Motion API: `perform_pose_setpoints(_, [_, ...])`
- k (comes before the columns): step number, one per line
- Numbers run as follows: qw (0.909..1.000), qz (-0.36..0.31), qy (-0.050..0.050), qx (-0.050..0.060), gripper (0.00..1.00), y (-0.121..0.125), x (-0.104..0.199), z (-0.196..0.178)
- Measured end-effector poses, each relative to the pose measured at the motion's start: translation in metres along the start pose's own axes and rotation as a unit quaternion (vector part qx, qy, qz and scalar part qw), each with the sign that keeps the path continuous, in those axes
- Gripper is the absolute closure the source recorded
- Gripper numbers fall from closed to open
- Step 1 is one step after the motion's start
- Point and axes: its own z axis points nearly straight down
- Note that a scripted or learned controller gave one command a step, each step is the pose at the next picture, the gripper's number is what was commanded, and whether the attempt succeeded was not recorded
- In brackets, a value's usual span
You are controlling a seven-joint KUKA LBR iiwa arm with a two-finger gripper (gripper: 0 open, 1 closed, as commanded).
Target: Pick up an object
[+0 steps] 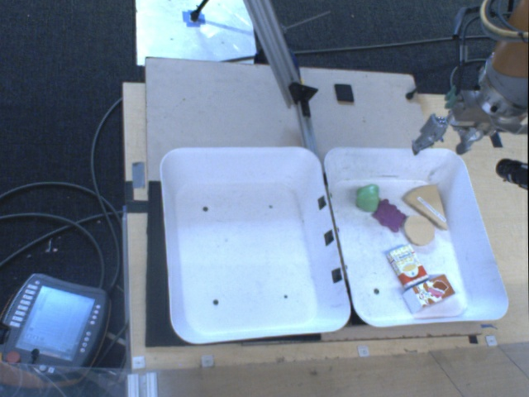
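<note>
My gripper [446,136] hangs above the far rim of the right bin [479,304], its two fingers spread open with nothing between them. Below it in that bin lie a green round object [368,196], a purple piece [388,215], a tan wedge [426,203] and a tan round disc [419,231]. Nearer the front lie a small red and white packet [405,264] and a second red and white box [431,293]. The gripper is apart from all of them, up and to the right of the wedge.
The left bin [178,304] stands beside the right one, joined at a middle rim with black clips [329,237]. A metal pole [277,44] slants across the back board. A teach pendant [50,321] and cables lie at the lower left.
</note>
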Motion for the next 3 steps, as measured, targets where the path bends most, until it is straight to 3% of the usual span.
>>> perform_pose_setpoints(1, [1.0, -0.001, 0.001, 0.002, 0.0, 0.013, 0.021, 0.062])
perform_pose_setpoints(2, [0.9993, 0.038, 0.0, -0.003, 0.0, -0.013, 0.039, -0.019])
perform_pose_setpoints(3, [1.0, -0.001, 0.001, 0.004, 0.0, 0.013, 0.079, 0.082])
